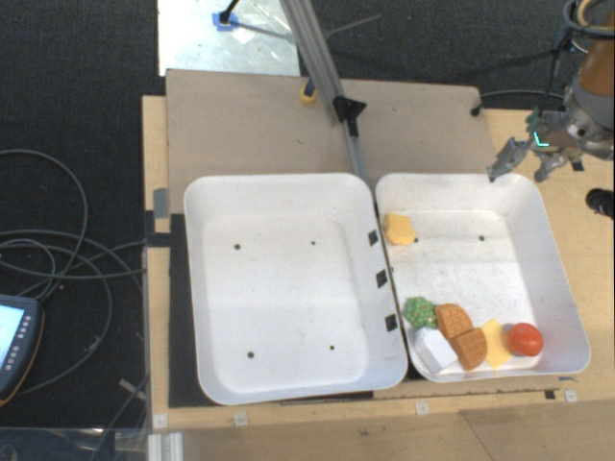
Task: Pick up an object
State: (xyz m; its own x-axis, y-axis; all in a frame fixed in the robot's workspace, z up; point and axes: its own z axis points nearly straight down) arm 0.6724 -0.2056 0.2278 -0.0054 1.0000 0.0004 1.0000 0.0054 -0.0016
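Gripper point(524, 161) above right bin's point(557, 257) far corner, fingers spread, toy food near front.

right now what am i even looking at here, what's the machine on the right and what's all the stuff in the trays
One camera looks down at a slant on a bench. The machine at the right is a robot arm; its two-finger gripper hangs open over the far right corner of the right bin, holding nothing. That bin holds toy food: a yellow piece near its far left side, and by the near edge a green piece, brown bread pieces, a white block, a yellow wedge and a red tomato. The left bin sits beside it.
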